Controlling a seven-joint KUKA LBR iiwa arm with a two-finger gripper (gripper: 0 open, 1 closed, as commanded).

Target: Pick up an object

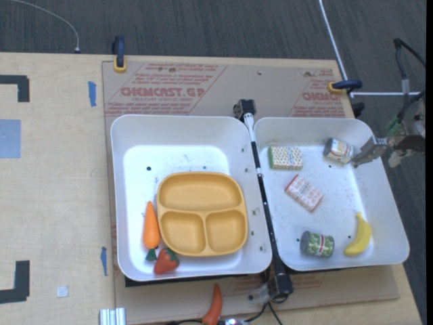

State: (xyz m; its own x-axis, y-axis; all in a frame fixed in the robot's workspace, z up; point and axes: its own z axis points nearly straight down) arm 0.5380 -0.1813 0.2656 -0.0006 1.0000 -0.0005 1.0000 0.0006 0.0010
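A small silver-and-cream packet (337,150) is lying near the far right corner of the right-hand shallow white bin (396,230), and the gripper (361,156) is reaching in over that bin's right wall, with its tip just beside the packet's right end. Whether the tool is clenched, released or touching the packet cannot be told from this slanted overhead view.

To the packet's left, a small green-and-white box (285,157) is sitting near the bin's far left corner. A red-and-white patterned packet (304,192) is lying tilted toward the middle of the floor. Along the near side, a green can (316,244) is resting on its side, and a yellow banana (358,235) is curving beside it to the right.

In the left-hand shallow white bin (132,143), a yellow three-compartment plastic plate (201,212) is sitting toward the near side. An orange toy carrot (150,225) is lying along its left edge, and a red toy strawberry (166,261) is touching its near left corner.
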